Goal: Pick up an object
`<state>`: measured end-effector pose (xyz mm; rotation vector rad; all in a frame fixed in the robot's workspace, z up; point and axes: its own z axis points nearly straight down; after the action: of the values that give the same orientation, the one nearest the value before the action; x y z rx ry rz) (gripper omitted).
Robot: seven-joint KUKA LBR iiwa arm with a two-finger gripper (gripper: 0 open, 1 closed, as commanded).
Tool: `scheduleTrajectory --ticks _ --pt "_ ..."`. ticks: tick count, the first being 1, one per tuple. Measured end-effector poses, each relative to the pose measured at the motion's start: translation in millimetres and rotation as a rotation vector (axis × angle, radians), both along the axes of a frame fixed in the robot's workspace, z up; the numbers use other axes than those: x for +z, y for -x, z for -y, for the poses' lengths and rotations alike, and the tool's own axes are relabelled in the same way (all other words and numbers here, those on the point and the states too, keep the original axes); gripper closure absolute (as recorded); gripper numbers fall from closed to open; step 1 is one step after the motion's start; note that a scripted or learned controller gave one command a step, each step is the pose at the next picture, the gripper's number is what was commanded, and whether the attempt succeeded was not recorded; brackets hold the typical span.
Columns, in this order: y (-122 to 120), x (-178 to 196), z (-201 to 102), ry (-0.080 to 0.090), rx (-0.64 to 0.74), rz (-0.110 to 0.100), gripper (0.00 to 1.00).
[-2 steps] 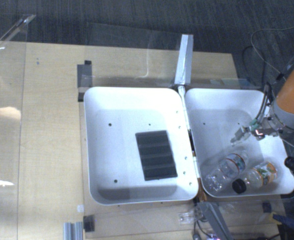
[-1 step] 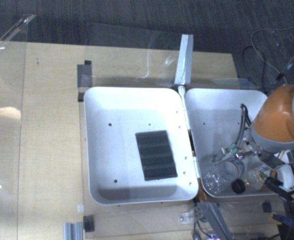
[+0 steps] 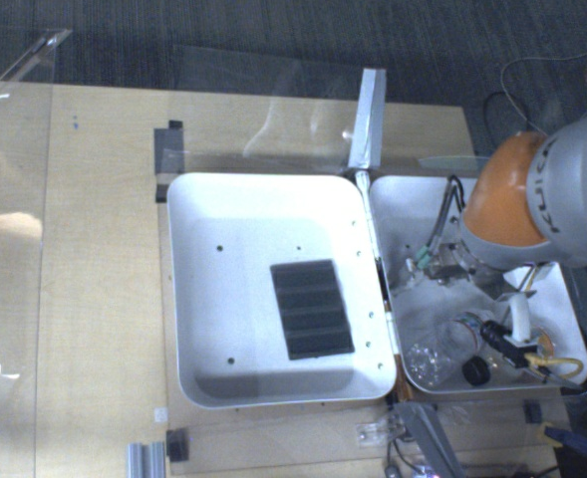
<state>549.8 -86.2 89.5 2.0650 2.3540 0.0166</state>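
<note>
A black ribbed rectangular pad (image 3: 313, 309) lies flat in the middle of the left bin (image 3: 198, 267). My gripper (image 3: 428, 267) is low in the right bin (image 3: 403, 207), near its left wall and under the orange-banded wrist. A clear, crumpled plastic thing (image 3: 423, 358) rests at the right bin's front left, below the gripper and apart from it. A small black round thing (image 3: 475, 371) sits next to it near the front rim. I see nothing held by the gripper.
The wall shared by the two bins (image 3: 381, 277) runs just left of the gripper. A metal post (image 3: 368, 118) stands behind the bins. Wooden bench top (image 3: 74, 267) stretches to the left.
</note>
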Motion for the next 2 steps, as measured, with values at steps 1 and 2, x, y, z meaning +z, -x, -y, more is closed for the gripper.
scheduleTrajectory --ticks 1,2 --pt "-30.1 21.5 45.1 0.001 -0.082 -0.008 0.00" --pt "30.4 -0.4 110.3 0.004 -0.077 -0.003 0.00"
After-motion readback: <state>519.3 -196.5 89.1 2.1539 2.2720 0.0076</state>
